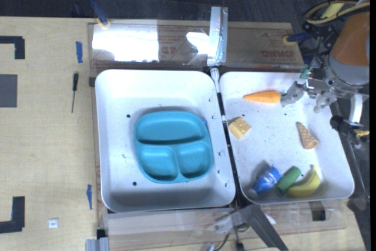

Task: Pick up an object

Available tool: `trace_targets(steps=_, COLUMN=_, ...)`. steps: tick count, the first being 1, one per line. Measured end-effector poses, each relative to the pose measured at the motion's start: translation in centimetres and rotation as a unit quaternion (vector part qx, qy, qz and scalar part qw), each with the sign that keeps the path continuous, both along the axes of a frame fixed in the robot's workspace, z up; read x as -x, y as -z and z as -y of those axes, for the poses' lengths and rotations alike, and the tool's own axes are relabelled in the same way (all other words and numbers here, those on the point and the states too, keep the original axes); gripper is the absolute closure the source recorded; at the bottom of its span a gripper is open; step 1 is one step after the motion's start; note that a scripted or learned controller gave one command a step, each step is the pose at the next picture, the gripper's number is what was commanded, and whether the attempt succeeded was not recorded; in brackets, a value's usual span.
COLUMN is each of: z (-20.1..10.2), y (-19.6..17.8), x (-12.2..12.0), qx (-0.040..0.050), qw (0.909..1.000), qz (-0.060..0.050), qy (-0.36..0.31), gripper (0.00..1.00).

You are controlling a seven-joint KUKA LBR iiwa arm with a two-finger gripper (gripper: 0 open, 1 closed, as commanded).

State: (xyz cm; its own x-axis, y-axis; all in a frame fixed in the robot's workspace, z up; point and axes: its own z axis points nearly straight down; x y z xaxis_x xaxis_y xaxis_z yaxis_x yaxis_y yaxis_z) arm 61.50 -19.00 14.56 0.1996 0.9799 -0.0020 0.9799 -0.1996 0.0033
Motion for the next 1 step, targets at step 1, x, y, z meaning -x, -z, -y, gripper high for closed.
trace_targets(steps=1, z=-0.37, y=-0.76, x=-0.07, qx=-0.0008, qw=1.0000, qz=-0.001, qy=-0.003, gripper=1.00)
